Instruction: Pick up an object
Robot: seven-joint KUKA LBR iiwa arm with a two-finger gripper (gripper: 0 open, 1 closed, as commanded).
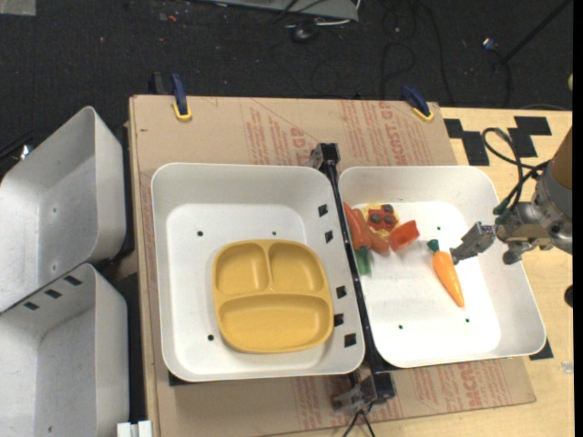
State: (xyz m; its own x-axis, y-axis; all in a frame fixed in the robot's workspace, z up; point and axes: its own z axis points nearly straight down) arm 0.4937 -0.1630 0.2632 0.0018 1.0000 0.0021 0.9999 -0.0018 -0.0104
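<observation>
I see the end effector (pixel 475 241) just right of the carrot (pixel 447 278), which lies in the right bin (pixel 510 335), nothing lifted yet; its grip I cannot tell.

yellow divided plate (pixel 271 296) | in left bin (pixel 178 244) | cardboard board (pixel 273 130) beneath

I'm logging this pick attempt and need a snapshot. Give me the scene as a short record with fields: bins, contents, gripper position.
left bin: holds a yellow divided tray
right bin: holds a toy carrot and a cluster of red, orange and green toy food by the divider
gripper: over the right bin's right side, just right of the carrot's green top
holding: nothing visible between the fingers
</observation>
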